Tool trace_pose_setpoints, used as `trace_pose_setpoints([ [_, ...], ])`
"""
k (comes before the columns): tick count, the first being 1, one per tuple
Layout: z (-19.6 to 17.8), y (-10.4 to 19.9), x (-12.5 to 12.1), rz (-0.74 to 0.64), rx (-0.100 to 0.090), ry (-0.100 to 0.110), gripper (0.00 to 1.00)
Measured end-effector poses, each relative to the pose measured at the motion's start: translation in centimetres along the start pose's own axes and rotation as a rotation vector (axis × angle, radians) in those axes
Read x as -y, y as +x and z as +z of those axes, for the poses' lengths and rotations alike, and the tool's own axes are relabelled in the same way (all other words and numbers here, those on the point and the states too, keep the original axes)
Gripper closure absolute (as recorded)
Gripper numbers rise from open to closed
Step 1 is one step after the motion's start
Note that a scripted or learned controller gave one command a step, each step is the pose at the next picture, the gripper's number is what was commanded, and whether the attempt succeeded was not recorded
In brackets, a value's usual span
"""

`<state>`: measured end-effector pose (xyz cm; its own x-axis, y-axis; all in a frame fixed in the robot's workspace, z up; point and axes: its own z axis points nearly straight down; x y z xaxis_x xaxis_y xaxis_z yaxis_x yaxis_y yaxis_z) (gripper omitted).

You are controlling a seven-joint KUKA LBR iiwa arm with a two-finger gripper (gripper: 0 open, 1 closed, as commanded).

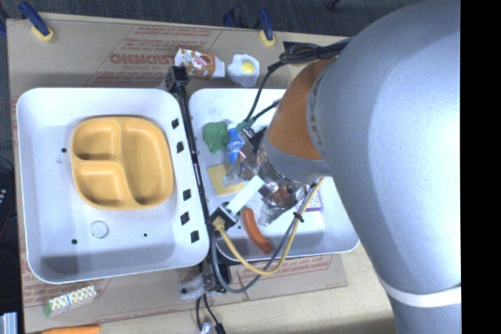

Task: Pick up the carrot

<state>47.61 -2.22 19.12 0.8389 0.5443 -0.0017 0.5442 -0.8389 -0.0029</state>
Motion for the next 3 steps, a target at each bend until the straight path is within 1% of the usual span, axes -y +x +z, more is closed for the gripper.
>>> trace_pose_setpoints([
  [1,0.0,5.7,-8.4,-0.088,0.001,0.002,0.0],
  [2,3.1,9.4,-14.3,0.064,0.001,0.002,0.0],
  [3,9.4,6.5,-17.3,-0.339,0.0,0.001,0.0],
])
